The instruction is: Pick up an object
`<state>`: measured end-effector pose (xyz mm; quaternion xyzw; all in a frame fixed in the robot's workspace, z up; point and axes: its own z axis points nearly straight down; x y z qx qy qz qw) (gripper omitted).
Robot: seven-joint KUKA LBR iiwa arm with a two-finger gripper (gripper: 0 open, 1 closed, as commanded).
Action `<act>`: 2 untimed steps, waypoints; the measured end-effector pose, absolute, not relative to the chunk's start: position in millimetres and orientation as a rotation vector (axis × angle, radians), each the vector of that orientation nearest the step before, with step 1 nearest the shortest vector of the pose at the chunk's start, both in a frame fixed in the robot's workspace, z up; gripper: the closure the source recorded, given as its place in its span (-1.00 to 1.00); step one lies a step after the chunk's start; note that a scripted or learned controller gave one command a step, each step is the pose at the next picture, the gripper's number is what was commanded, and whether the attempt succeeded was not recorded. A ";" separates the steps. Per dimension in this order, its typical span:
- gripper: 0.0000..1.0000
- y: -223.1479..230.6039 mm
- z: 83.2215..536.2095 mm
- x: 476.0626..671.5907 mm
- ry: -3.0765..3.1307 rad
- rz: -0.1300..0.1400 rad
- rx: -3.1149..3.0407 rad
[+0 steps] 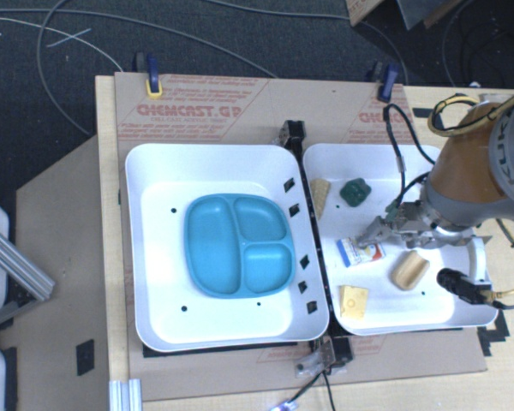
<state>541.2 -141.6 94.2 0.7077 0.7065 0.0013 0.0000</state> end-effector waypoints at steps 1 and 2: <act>1.00 -140.7 108.8 543.3 2.219 0.012 2.219; 1.00 -138.4 155.5 537.3 2.220 0.004 2.218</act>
